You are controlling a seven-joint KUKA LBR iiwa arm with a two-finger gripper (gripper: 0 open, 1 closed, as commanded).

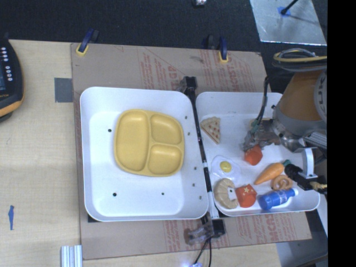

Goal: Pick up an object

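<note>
Toys crowd the right bin [233, 97] as my gripper [255, 142] hangs low inside it, just above a small red toy [253, 157] and so close that the two seem to touch. From this high, slanted view I cannot tell whether the gripper is spread or pressed together, and nothing can be seen pinched in it. My arm [300, 102] comes in over the bin's wall from the right of the red toy.

The rest of the bin is laid out around that red toy. A carrot [269, 173] lies just to its lower right, tilted, with its thick end toward the toy. A fried egg [225, 166] sits near it on the left. A tan wedge of bread [211, 129] rests up and to the left, by the bin's wall. Below the red toy, along the near wall, a round bun [225, 192], a second red piece [246, 194] and a blue bottle [276, 198] lie in a row, each touching or nearly touching the next.

Well to the left of the red toy, the left bin [100, 149] holds a yellow divided plate [149, 142], lying flat.
</note>
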